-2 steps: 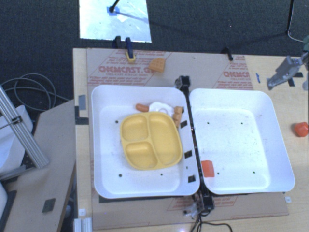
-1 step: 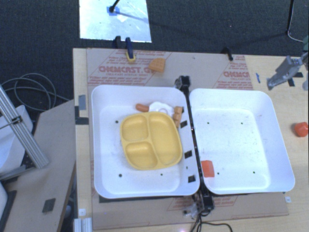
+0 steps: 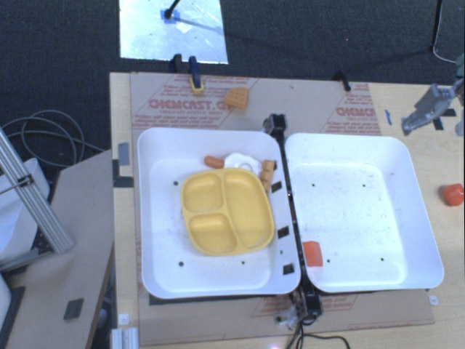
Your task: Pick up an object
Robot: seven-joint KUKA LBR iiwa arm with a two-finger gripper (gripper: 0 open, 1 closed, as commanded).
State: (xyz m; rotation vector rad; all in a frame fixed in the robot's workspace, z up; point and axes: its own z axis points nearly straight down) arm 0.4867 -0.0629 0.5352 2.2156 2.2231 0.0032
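Note:
In the left bin [image 3: 156, 217] a yellow divided plate [image 3: 227, 211] lies near the middle. Behind it sit a small orange sausage [image 3: 213, 161], a white piece [image 3: 242, 163] and a tan chunk [image 3: 267, 171] close to the bin's right wall. An orange-red block [image 3: 312, 253] rests in the near left corner of the right bin [image 3: 407, 195]. My gripper [image 3: 423, 113] hangs at the far right, above the bench just beyond the right bin's back right corner, away from all these objects.
A tan waffle-like piece [image 3: 236, 97] lies on the bench behind the left bin. A red object [image 3: 453, 194] sits on the bench right of the right bin. A yellow clamp [image 3: 196, 84] grips the back edge. A shiny metal sheet [image 3: 173, 20] lies further back.

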